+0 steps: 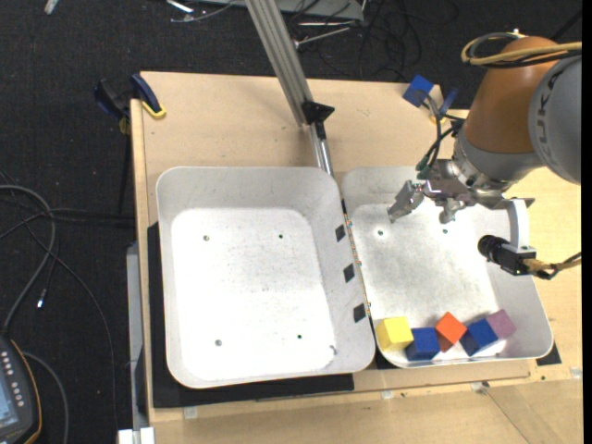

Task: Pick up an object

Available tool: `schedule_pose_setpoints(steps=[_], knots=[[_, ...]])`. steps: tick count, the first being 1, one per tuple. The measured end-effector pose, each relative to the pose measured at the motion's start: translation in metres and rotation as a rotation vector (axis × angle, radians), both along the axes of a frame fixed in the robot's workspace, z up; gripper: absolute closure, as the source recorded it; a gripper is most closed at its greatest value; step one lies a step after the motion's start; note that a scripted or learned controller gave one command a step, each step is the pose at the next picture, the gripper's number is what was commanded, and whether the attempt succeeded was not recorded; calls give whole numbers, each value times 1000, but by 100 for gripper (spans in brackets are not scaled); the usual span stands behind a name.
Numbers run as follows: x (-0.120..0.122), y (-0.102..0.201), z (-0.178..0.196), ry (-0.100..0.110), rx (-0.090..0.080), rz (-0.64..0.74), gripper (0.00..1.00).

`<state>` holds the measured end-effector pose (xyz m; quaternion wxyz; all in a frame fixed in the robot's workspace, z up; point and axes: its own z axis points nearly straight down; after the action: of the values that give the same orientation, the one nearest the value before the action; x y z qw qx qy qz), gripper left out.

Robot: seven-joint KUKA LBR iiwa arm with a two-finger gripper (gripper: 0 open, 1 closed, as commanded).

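Note:
Several small cubes lie along the near edge of the right bin (435, 266): a yellow cube (395, 331), a blue cube (424, 343), an orange cube (450, 328), a second blue cube (479, 337) and a purple cube (501, 323). My gripper (425, 209) hangs over the far part of the right bin, well away from the cubes. Its two fingers are spread apart with nothing between them.
The left bin (245, 276) lies beside the right one, their rims meeting at mid-bench. A slanted metal pole (282, 49) comes down to the bins' far junction. Blue clamps (421, 89) sit at the bench's far corners. A black camera module (499, 250) hangs off the wrist.

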<state>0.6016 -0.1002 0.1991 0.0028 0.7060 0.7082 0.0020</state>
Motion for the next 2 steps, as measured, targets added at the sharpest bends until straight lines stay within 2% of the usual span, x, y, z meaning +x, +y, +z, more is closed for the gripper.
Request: schedule_pose_setpoints(steps=[1,2], knots=[[-13,-22,-8,8,0,-6,0],[-9,-2,-18,9,2,1,0]])
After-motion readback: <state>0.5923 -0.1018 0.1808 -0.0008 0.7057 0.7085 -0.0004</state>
